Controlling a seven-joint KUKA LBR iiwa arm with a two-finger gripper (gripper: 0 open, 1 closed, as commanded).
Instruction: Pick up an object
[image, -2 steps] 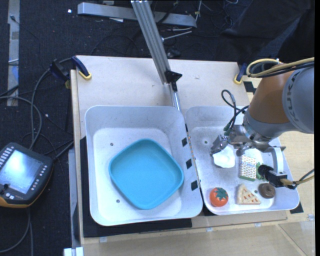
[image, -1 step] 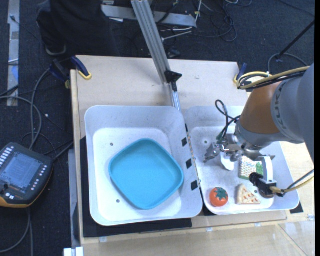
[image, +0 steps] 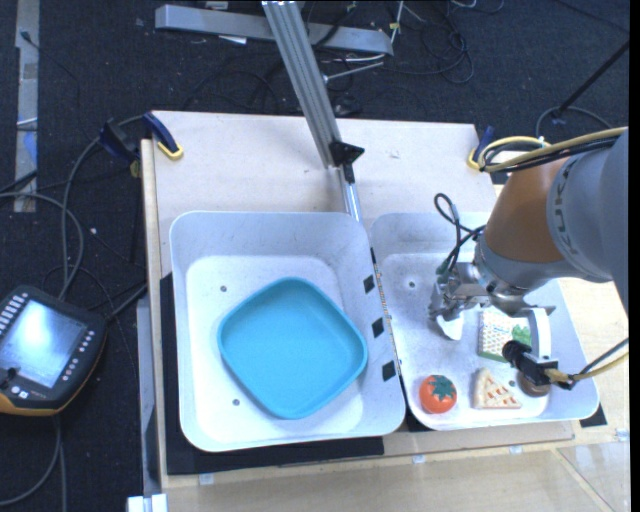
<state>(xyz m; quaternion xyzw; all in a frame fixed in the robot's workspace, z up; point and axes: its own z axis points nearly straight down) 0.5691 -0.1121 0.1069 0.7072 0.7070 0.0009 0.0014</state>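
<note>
In the right bin (image: 405, 275) my gripper (image: 447, 318) hangs low over the bin floor, near the middle. Just right of it lies a green and white patterned object (image: 494, 335). A red tomato-like toy (image: 437, 394) sits at the bin's front, and a tan wedge-shaped toy (image: 494, 390) lies beside it on the right. A small white piece (image: 451, 326) shows right at the gripper's tip; whether it is held I cannot tell.
The left bin (image: 200, 250) holds a large blue square dish (image: 291, 347). A slanted metal pole (image: 312, 85) rises from behind the bins. The grey arm with its orange band (image: 535, 205) covers the right bin's far right side.
</note>
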